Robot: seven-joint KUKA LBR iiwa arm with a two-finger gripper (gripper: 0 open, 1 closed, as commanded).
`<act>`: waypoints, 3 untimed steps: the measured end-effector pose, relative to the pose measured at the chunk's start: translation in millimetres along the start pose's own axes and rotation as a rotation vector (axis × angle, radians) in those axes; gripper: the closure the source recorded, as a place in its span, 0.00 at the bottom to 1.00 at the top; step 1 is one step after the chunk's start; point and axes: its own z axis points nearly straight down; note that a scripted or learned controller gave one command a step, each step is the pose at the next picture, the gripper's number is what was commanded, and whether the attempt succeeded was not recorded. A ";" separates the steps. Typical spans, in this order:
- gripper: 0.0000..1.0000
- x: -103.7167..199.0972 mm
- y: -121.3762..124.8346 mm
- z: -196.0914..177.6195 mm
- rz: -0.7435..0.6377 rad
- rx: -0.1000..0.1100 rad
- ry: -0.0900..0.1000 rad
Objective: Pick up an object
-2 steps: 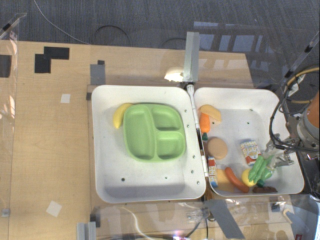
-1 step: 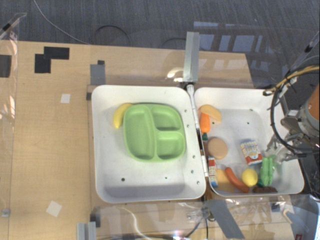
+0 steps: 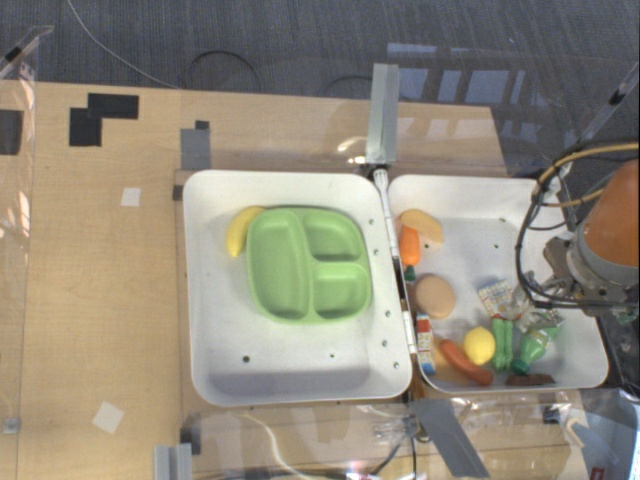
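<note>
The robot's hand (image 3: 530,313) is reaching into the right bin (image 3: 470,208) on the desk (image 3: 100,298), hovering over a green bottle (image 3: 536,346) and a lemon (image 3: 480,345) at the near side; whether it is gripping anything cannot be told. A green tray (image 3: 307,264) is lying in the left bin (image 3: 210,298), partly covering a banana (image 3: 238,230).

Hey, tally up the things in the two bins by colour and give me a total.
Green: 3, tray, two bottles
Yellow: 2, banana, lemon
Orange: 2, carrot, sausage
Tan: 2, egg, bread
Total: 9; small clutter near the gripper not counted.
</note>
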 end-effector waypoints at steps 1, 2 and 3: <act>1.00 -73.7 -34.3 -183.8 -0.133 0.003 -0.005; 1.00 1.0 0.3 -127.1 -0.352 -0.012 0.007; 1.00 10.1 5.6 -76.9 -0.803 -0.016 0.005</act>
